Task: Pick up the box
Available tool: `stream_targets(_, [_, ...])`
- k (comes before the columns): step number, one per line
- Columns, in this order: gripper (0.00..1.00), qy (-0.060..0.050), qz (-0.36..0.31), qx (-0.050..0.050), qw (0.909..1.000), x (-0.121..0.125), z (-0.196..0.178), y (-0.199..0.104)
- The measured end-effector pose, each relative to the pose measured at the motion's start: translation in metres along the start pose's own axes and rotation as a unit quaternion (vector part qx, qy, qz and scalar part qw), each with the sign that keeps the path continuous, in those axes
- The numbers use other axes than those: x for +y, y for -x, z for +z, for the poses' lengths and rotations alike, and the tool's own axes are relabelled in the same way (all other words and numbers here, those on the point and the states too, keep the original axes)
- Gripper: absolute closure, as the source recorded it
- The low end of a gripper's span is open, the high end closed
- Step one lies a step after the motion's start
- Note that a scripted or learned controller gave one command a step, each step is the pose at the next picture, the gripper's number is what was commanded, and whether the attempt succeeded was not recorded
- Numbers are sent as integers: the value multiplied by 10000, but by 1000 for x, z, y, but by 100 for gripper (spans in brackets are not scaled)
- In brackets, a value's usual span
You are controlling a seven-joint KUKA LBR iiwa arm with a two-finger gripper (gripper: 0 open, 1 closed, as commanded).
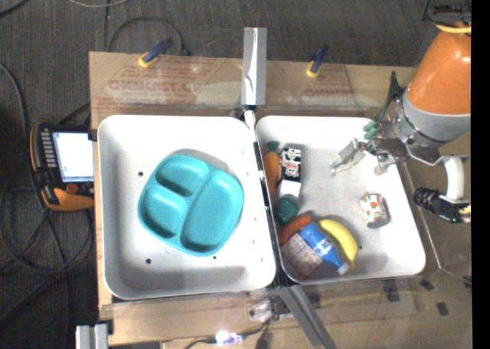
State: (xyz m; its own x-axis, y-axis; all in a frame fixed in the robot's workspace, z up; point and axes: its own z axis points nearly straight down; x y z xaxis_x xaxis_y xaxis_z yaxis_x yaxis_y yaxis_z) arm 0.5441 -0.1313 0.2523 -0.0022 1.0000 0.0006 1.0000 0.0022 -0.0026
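Observation:
A small black-and-white box (290, 165) lies in the right bin (406, 263), near its left wall, beside an orange carrot (270, 165). My gripper (348, 156) hangs over the upper middle of the right bin, to the right of the box and apart from it. Its fingers look open with nothing between them. The grey arm with its orange band (444, 72) reaches in from the upper right.
A small red-and-white packet (373, 210) lies below the gripper. A teal lump (287, 207), a banana (341, 239) and a blue-and-brown pouch (310, 252) crowd the bin's lower left. The left bin (115, 263) holds a teal divided plate (191, 203).

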Motion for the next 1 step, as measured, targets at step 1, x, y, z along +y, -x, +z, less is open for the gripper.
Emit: stream_targets(1, [0,-15,632,-9,9980,32,125,28])
